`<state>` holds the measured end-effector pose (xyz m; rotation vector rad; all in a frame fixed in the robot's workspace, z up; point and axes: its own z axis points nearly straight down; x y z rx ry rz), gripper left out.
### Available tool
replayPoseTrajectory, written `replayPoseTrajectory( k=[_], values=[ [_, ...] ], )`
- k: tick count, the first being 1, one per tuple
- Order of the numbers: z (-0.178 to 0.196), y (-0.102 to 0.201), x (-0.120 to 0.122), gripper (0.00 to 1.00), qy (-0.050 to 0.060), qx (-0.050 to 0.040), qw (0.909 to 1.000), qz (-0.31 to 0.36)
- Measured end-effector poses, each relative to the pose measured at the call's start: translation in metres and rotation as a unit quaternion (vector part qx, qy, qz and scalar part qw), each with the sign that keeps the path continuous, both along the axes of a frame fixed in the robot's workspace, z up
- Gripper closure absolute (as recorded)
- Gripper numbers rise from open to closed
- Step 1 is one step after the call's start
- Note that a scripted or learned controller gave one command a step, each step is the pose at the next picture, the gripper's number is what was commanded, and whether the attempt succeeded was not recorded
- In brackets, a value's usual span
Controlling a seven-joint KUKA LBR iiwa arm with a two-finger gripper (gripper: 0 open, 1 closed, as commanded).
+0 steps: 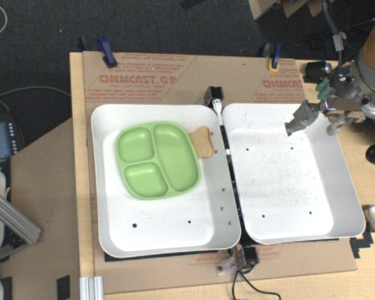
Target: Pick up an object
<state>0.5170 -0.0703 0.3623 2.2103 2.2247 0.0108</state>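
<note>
Claw [315,120] up over the far right corner of the right bin [287,186], fingers spread apart, one [298,119] angled down to the left, other one [335,125] over by the bin's right rim. Nothing pinched between them. Reaching in from the right on the grey arm [365,83]. Over in the left bin [156,230], sitting well apart from the claw: green divided plate [157,160] with three compartments, plus a tan sponge-looking block [202,142] touching the plate's far right edge, close to the bin's right wall. Both bins parked on a brown board [144,77], blue clamps [106,52] along the far edge.
</note>
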Motion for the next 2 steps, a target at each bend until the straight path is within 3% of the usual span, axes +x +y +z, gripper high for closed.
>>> replayPoseTrajectory(
  k=[1,2],
  values=[
    [0.061,0.078,-0.033,0.0,0.0,0.0009,1.0,0.002],
    [0.181,0.099,-0.037,0.0,-0.004,0.0006,1.0,-0.001]
  ],
)
